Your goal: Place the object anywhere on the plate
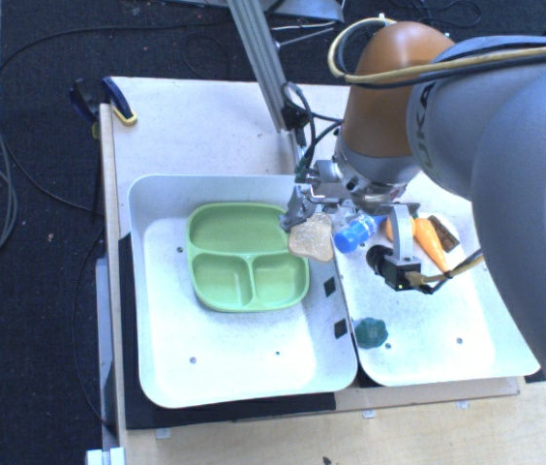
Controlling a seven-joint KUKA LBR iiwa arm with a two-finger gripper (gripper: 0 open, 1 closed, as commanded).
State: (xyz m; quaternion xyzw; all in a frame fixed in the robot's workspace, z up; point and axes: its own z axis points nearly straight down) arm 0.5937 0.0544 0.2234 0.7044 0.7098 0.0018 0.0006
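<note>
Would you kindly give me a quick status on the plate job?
Tool over the green plate's right rim. Tan object at its tip, overlapping that rim, grip unconfirmed. Blue item, orange item in the right bin.

Stood on dark carpet [41, 289] strewn with black cables [21, 163], the pale bench [196, 114], with a slanted metal strut [258, 46] behind it.

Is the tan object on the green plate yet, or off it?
Mostly off. The tan object sits under the gripper at the right rim of the green plate, overlapping only its edge; whether it rests there, cannot tell.
</note>
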